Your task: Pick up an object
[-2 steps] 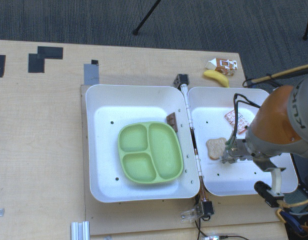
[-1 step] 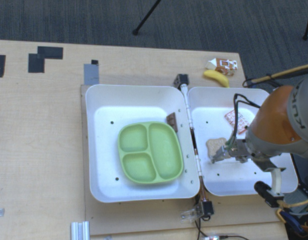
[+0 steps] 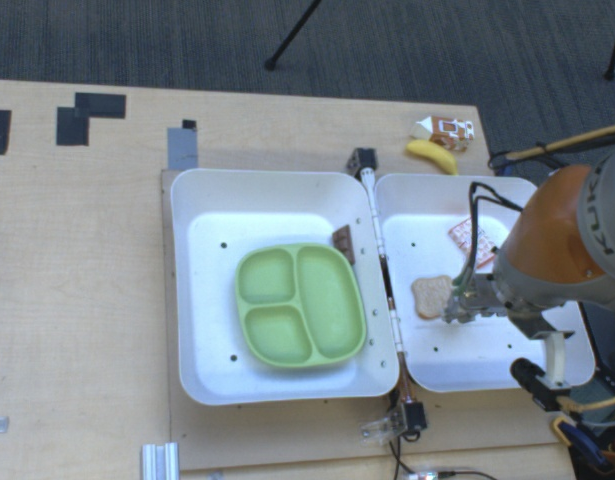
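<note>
1. One slice of toast-coloured bread [image 3: 431,295] lies flat on the floor of the right bin [image 3: 427,368], near that bin's left wall and about midway between its far and near edges
2. The gripper [image 3: 457,311] sits low over the right bin floor just beside the bread's right edge; whether it touches the bread cannot be told, and the jaws are too small and dark to show whether they are open or closed, so nothing can be said to be held
3. The arm [image 3: 562,243], grey with an orange band, covers the right half of the right bin, with a black cable looping above it
4. A red-and-white patterned card [image 3: 465,235] lies on the right bin floor toward its far edge, partly hidden by the arm
5. The left bin [image 3: 202,298] carries a green three-compartment plate [image 3: 300,305] toward its right side, lying flat
6. A small brown object [image 3: 343,240] rests against the left bin's right wall, just beyond the plate's far right corner
7. On the bench beyond the right bin's far edge lie a yellow banana [image 3: 432,155] and, just behind it, a small white-and-orange packet [image 3: 447,128]
</note>
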Controlling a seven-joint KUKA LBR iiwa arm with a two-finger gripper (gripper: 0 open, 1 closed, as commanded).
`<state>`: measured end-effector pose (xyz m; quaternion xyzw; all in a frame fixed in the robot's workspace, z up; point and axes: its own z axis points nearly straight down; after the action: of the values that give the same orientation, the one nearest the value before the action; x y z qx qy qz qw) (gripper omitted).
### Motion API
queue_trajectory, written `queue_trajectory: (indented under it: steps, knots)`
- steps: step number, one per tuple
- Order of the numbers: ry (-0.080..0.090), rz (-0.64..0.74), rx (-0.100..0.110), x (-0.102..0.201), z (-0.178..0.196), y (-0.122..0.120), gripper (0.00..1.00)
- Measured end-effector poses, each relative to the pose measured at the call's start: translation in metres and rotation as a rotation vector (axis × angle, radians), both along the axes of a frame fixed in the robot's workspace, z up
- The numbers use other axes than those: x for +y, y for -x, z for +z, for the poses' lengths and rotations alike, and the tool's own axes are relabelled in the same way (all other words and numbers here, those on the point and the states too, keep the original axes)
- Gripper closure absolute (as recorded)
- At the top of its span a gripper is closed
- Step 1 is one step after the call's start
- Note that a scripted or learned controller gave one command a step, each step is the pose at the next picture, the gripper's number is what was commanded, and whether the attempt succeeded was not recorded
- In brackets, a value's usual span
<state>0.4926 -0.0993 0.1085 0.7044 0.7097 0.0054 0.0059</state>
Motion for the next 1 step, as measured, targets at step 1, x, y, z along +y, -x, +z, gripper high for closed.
queue_trajectory:
  steps: [1]
  knots:
    - [0.000, 0.000, 0.000, 0.0000, -0.0001, 0.0000, 0.00]
